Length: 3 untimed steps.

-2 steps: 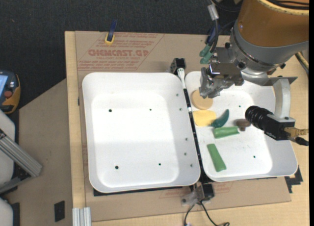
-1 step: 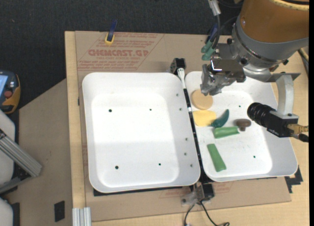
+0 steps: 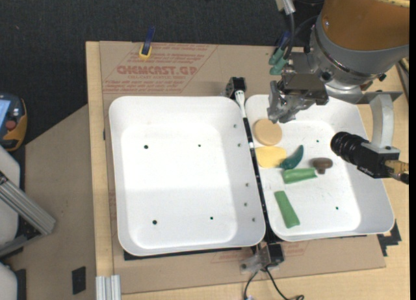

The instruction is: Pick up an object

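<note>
**Pincer hangs just above the tan disc in the right bin**

You have one arm [image 3: 364, 25], coming in from the upper right of the frame, and one table [image 3: 195, 58] carrying two white bins side by side. The left bin [image 3: 175, 175] sits at the centre of the frame; the right bin [image 3: 338, 217] holds every loose piece.

The pincer [image 3: 281, 115] is at the upper left corner of the right bin. You cannot tell from this angle whether its tips are spread or pressed together, and nothing is seen pinched between them.

The relation your next move turns on: the tan disc [image 3: 267, 132] lies just below and slightly left of the pincer in the frame, nearest of all the pieces. Being round, it offers no long axis to line up with, so I judge a straight descent would suit it.

Counted, largest first: one tan disc; one yellow piece [image 3: 270, 156] touching the disc's lower edge; one green bar [image 3: 286, 209], long axis running up-left to down-right; one green cylinder [image 3: 299, 175] lying roughly across the frame; one teal curved piece [image 3: 294, 158] just above it; one small brown piece [image 3: 321, 164] to its right.
</note>
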Tool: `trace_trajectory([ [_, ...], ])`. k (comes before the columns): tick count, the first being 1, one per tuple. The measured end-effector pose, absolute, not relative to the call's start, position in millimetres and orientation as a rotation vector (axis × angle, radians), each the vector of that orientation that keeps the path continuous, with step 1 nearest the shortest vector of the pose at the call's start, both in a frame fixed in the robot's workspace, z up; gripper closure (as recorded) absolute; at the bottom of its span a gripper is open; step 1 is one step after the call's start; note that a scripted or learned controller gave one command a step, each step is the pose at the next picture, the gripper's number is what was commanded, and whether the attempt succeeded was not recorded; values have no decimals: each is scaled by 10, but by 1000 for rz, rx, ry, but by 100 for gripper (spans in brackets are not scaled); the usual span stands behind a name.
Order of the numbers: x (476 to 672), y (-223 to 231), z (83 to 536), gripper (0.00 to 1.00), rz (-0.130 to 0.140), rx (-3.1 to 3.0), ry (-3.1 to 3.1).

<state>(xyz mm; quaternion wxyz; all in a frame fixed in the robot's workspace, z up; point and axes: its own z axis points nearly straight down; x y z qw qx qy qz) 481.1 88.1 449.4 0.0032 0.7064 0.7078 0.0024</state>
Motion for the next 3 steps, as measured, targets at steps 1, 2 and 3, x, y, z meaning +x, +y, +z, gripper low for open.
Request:
trace_trajectory([
  [1,4818,886,4597,100,10,2213,2218],
  [2,4898,1362,3510,100,-16,2222,2231],
  [3,4862,1569,3385,100,-6,2221,2226],
])
